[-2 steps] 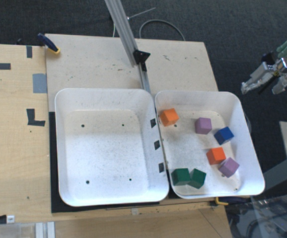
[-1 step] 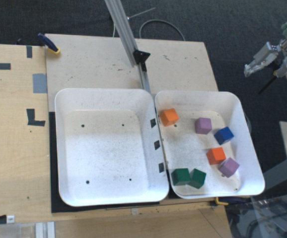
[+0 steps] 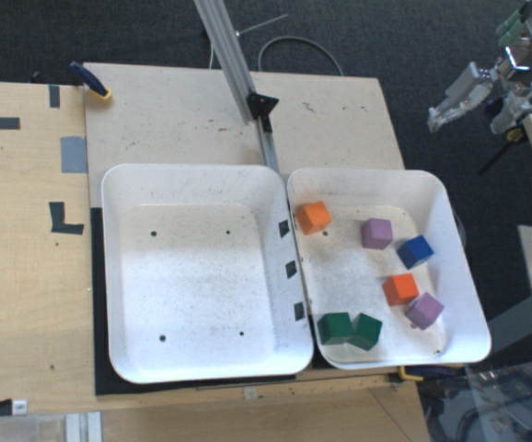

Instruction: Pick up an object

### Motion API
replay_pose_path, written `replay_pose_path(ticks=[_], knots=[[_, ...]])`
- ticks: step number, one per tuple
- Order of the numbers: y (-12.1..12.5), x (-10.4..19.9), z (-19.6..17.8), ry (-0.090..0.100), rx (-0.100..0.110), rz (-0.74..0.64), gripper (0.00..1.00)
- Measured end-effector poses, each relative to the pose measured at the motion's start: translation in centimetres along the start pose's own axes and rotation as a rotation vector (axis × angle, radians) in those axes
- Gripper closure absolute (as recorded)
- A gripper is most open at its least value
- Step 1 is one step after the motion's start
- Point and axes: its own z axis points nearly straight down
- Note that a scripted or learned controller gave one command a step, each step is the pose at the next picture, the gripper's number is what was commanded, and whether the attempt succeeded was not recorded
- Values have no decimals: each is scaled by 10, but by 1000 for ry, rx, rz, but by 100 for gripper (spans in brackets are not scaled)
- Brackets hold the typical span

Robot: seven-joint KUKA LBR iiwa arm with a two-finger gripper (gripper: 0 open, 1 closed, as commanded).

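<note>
Metal pincer (image 3: 468, 99) parked above right white plastic bin (image 3: 450, 212), spread apart, holding nothing. 7 small blocks there; paired green cubes (image 3: 350, 328) touching, risking a botched grab.

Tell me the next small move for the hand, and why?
Probably bring the hand down-left over the right bin, toward the blue cube. The hand sits above the bin's far right corner, outside it, and that cube stands apart from its neighbours.

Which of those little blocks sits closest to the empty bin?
The orange cube at the right bin's upper left, beside the divider; the other orange cube lies farther right.
</note>
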Motion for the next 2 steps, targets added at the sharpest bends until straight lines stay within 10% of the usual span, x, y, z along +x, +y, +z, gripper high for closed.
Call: replay_pose_path(ticks=[1,2], knots=[[1,-2,-8,-2,4,3,100],[1,-2,-18,-3,4,2,100]])
